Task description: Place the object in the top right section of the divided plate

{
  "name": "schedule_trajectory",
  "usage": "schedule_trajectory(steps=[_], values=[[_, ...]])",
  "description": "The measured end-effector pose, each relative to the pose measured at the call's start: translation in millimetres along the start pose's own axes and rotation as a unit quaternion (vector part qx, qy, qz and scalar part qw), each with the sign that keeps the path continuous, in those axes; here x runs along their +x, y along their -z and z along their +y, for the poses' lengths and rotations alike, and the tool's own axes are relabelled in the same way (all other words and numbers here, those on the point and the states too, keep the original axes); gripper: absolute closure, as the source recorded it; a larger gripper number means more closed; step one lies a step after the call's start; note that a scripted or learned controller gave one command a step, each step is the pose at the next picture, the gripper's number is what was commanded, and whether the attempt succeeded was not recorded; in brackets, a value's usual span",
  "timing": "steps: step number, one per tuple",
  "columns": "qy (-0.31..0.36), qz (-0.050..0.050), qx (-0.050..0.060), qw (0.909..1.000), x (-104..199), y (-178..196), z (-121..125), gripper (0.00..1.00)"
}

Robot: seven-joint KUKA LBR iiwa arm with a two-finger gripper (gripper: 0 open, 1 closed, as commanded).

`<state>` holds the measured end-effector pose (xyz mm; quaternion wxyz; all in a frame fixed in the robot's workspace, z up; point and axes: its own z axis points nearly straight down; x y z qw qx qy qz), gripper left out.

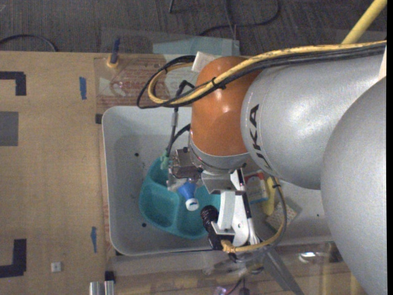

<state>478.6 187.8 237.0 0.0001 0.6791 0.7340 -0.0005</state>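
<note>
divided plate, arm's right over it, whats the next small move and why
Probably a slow, short descent. The claw hangs over the teal divided plate in the white bin, a blue and white object at its tip, and their contact isn't visible.

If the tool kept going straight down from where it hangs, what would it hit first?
Most likely the teal divided plate in the white bin, directly beneath the tool. Depth is unclear from this slanted view.

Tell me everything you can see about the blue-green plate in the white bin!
The divided plate is teal and looks like smooth plastic. Raised walls split it into sections. It lies flat on the floor of the white bin, near the front wall. The robot's arm hangs over it and hides its right part.
</note>
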Motion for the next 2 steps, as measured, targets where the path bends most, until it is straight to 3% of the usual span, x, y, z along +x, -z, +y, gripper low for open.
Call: schedule_trajectory(steps=[1, 2], values=[[0.001, 0.0, 0.0, 1.0, 0, 9, 0, 1.0], [-0.146, 0.0, 0.0, 0.9893, -46, 12, 29, 1.0]])
